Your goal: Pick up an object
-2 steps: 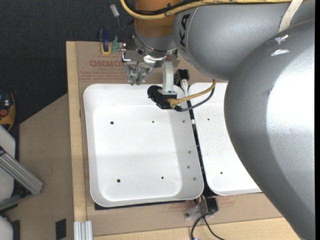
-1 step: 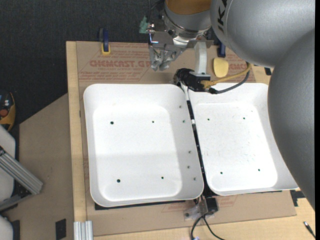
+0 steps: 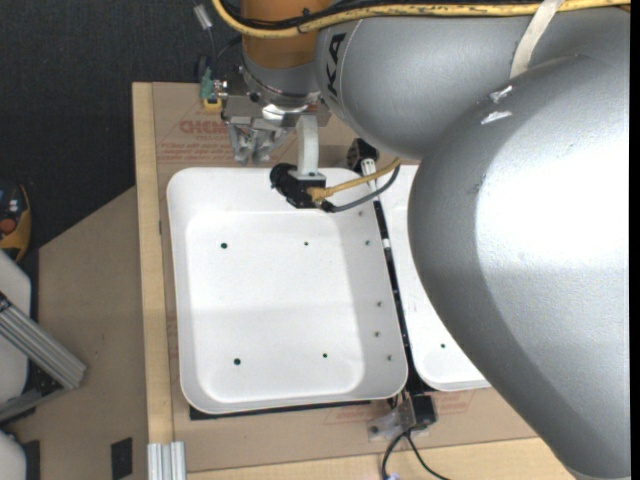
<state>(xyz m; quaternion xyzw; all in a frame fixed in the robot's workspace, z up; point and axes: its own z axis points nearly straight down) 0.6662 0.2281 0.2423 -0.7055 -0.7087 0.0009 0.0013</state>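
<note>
The grey arm (image 3: 500, 168) is reaching across from the right side of the table (image 3: 150, 268), and its claw (image 3: 252, 146) is hanging over the far rim of the left bin (image 3: 280, 388), near the table's far edge. Whether the claw is wide or narrow cannot be told; its tip is small and partly blurred against the cardboard. Nothing is showing between its tips. No loose object is lying on the visible white floor of the left bin, which is carrying only small dark dots. The right bin (image 3: 445, 368) is largely sitting under the arm, so any object there is hidden. With the task's thing unseen, its weight, stiffness and best grasp point cannot be judged. A black fitting with a yellow cable (image 3: 300, 185) is hanging beside the claw.
</note>
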